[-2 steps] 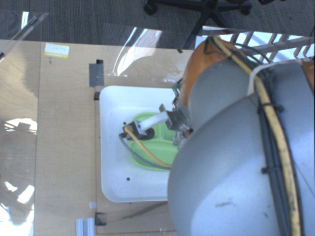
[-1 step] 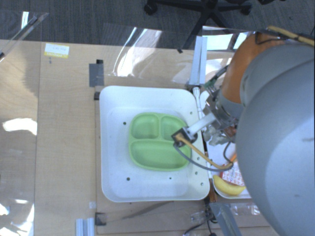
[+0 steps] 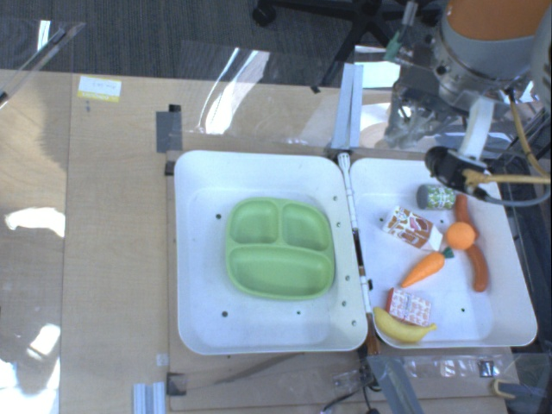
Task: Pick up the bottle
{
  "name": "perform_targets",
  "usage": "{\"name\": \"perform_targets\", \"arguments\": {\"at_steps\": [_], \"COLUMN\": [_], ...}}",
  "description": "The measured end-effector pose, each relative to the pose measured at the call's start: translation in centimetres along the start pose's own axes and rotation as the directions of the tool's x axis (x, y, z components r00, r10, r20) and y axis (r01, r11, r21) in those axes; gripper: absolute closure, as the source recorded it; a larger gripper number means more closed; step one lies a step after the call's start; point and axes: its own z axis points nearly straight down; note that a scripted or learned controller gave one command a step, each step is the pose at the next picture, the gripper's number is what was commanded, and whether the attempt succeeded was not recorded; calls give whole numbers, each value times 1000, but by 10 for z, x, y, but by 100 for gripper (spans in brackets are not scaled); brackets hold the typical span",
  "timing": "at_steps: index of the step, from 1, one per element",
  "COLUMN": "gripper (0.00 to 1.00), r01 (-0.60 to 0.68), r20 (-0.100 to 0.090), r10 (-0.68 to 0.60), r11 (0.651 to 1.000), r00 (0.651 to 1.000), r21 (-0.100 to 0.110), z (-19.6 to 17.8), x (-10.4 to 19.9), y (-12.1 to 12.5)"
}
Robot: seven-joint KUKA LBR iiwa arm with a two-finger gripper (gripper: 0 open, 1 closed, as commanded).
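The bottle (image 3: 437, 197) is small, with a green label, and lies on its side near the far wall of the right bin (image 3: 509, 317). The gripper (image 3: 412, 124) hangs from the grey arm over the far rim of that bin, up and to the left of the bottle and apart from it. Nothing shows in its grasp. A black fitting with a yellow cable (image 3: 450, 169) on the arm sits just above the bottle in the view.
The right bin also holds a red sausage (image 3: 477, 266), an orange (image 3: 461, 235), a carrot (image 3: 423, 269), two snack packets (image 3: 409, 228) (image 3: 410, 306) and a banana (image 3: 402, 327). A green divided plate (image 3: 280, 248) lies in the left bin (image 3: 198, 257). A metal post (image 3: 348, 110) stands behind the bins.
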Motion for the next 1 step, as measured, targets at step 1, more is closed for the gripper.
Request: {"name": "perform_targets", "arguments": {"at_steps": [1], "gripper": [100], "r01": [424], "r20": [2], "r10": [-424], "r11": [906], "r00": [906], "r21": [2], "z": [0], "x": [-162], "y": [12]}}
